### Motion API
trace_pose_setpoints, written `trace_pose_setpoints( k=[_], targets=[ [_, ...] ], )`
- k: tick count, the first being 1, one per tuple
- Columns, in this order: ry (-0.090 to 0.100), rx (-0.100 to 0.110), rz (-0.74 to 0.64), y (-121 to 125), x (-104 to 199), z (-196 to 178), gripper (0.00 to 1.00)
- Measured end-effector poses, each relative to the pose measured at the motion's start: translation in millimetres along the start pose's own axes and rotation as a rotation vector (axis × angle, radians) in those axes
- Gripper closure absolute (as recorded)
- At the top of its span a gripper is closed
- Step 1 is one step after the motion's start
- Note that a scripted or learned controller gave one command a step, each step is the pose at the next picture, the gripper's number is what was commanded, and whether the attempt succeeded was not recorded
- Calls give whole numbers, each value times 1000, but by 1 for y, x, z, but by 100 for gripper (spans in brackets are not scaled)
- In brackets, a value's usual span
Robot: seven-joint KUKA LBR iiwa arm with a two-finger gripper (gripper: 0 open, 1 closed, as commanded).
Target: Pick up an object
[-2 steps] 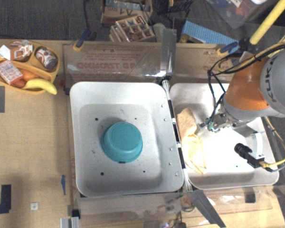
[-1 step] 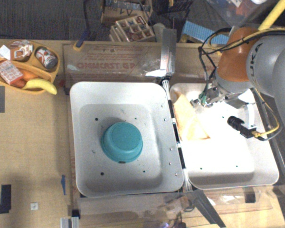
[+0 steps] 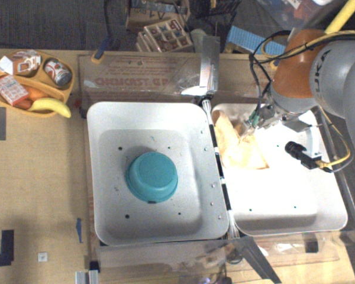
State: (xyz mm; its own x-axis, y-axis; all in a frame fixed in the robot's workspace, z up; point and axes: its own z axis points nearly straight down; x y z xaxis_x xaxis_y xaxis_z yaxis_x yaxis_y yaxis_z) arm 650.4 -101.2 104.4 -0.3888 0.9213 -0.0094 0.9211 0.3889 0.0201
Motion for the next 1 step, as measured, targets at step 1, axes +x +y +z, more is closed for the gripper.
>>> trace_pose_setpoints(
  k=[1],
  targets=[
    [2, 7, 195, -26, -29, 11, 100]
  ],
)
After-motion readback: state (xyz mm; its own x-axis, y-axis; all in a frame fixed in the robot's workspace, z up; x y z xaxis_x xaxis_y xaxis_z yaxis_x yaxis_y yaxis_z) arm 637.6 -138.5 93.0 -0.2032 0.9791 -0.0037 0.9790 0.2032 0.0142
